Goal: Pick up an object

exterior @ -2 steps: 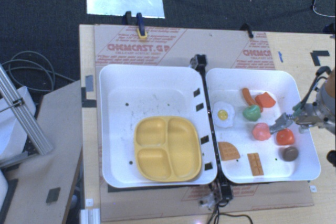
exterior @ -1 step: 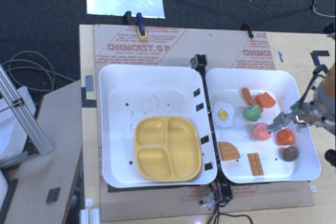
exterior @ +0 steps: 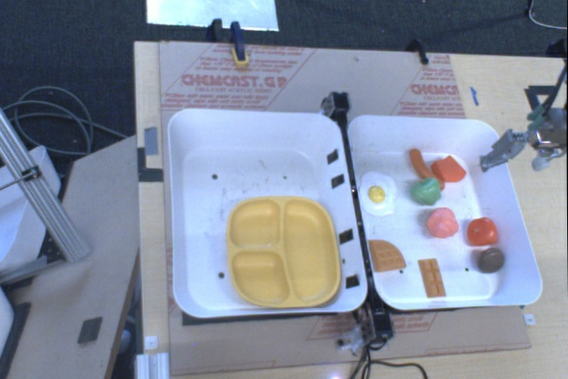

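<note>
Yellow divided tray (exterior: 284, 249) sits lowest in the frame, in the left bin (exterior: 266, 130), far to the gripper's left; gripper (exterior: 510, 146) hangs at the right bin's (exterior: 519, 275) far right rim, over its edge; whether it is spread or closed I cannot tell, and nothing is seen held. Toy food lies left of and below it; nearest are the orange wedge (exterior: 449, 169) and the sausage (exterior: 418, 161), long axis slanting up-left; green piece (exterior: 426, 190), pink piece (exterior: 442, 223), tomato (exterior: 482, 231) farther down. Judgement: the coming move goes left and down.
</note>
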You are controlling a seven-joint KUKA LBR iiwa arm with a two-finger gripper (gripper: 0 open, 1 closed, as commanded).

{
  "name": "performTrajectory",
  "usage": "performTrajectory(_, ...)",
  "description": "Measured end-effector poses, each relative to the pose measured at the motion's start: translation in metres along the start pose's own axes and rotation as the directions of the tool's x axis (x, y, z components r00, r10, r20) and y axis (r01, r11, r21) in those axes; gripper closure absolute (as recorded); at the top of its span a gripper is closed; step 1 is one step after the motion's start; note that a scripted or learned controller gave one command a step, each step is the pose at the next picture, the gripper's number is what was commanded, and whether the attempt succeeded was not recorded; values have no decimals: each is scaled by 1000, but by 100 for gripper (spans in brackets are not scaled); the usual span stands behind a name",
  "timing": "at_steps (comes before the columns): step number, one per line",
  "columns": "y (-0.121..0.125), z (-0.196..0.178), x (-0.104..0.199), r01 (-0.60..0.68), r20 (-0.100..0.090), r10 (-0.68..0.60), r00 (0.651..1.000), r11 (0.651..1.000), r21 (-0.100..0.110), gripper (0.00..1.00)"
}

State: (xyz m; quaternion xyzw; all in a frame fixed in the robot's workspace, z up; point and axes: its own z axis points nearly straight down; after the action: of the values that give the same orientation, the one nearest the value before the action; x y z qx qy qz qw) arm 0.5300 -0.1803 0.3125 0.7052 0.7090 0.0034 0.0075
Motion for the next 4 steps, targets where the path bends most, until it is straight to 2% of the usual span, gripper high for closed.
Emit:
performTrajectory(1,-17,-153,60,5,-3,-5,1000,1000,-7,0)
performTrajectory(2,-17,-154,57,3,-3,-3,1000,1000,6,100)
performTrajectory(3,48,76,76,0,-8,0,1000,1000,27,100)
performTrajectory(4,39,0,24,-8,-1,8,1000,1000,7,100)
